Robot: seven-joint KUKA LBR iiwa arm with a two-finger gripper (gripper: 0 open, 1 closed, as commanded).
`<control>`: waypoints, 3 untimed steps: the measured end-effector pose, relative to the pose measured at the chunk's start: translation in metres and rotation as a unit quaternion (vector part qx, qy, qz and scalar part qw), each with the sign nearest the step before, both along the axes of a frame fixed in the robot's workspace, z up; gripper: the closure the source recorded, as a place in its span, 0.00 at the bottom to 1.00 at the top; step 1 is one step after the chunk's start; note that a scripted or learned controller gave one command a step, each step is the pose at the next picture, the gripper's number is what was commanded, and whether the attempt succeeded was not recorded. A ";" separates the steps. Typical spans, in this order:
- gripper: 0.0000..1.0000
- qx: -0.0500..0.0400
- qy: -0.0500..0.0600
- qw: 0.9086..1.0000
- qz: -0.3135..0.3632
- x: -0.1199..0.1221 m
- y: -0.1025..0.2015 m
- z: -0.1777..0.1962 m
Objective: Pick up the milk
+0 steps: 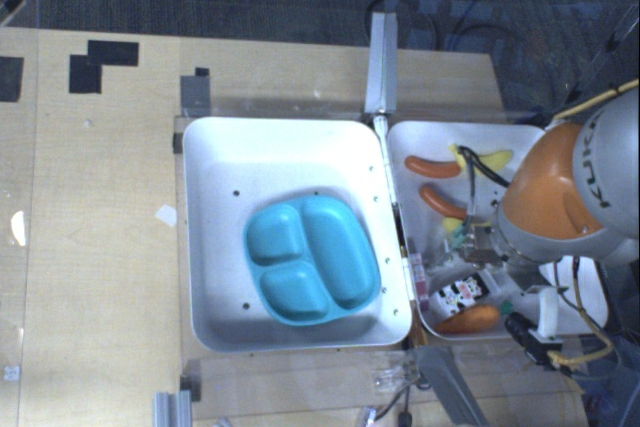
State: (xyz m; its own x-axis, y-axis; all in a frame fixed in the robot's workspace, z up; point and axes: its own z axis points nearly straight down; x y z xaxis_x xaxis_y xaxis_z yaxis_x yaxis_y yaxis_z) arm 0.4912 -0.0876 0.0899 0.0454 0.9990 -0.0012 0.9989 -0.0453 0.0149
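Pale wooden bench (100, 215), two white bins side by side. Left bin (215, 215): blue divided plate (312, 260) toward its front right corner. Right bin (520, 131): two sausages (433, 166) near the back left corner, milk (462, 292) lying near the front edge, just behind an orange roll (468, 318). Gripper (478, 243) low over that bin, just behind the milk; wide or narrow, impossible to tell.

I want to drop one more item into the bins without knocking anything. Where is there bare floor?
The left white bin has bare floor all around the blue three-compartment plastic tray, widest along its far wall and left wall. The right white bin is crowded: two orange-red sausages, a yellow toy, a small printed carton and the grey-and-orange arm cover most of it.
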 end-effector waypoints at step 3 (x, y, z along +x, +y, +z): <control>1.00 0.002 0.004 0.988 -0.151 -0.003 -0.016 0.205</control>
